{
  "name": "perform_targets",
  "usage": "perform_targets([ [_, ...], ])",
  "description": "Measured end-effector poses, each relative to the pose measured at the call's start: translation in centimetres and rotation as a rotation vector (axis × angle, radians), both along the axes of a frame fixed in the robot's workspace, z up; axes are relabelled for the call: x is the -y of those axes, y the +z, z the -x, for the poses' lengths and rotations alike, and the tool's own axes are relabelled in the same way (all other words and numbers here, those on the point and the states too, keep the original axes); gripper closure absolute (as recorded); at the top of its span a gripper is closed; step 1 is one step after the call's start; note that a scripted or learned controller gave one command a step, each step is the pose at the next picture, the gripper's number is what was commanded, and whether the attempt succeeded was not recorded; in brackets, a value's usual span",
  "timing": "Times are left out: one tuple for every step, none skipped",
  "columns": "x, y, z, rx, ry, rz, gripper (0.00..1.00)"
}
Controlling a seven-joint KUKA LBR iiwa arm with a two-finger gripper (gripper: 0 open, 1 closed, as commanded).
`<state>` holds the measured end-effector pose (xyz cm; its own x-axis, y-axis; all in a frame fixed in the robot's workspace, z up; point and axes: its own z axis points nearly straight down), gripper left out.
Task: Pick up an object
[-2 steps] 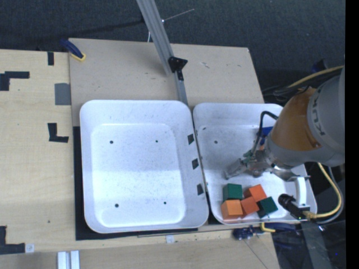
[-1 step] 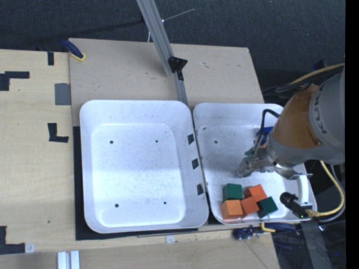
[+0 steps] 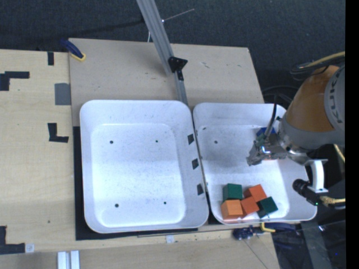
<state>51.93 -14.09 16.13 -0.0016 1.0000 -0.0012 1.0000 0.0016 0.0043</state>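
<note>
Bench (image 3: 134,72): a pale wooden top bearing two shallow white bins side by side, with a slanted metal rail crossing its far edge.
Left bin (image 3: 90,167): the larger-looking tray, its floor speckled, with four small dark dots near its corners.
Right bin (image 3: 224,116): touches the left bin along their shared wall; all the blocks lie at its near edge.
Arm (image 3: 314,105): grey with an orange band, entering over the right bin's right edge.
Gripper (image 3: 255,157): hangs above the bare middle of the right bin, well apart from the blocks; I cannot tell how its tips stand, and no block shows between them.
Blocks (image 3: 247,200): a tight cluster near the right bin's near edge: two green, three orange, touching one another.
</note>
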Motion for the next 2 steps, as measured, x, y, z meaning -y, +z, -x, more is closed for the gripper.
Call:
perform_targets([
  [0.5, 5.2, 0.8, -0.001, -0.001, 0.0, 1.0],
  [0.4, 8.2, 0.7, -0.002, 0.0, 0.0, 1.0],
])
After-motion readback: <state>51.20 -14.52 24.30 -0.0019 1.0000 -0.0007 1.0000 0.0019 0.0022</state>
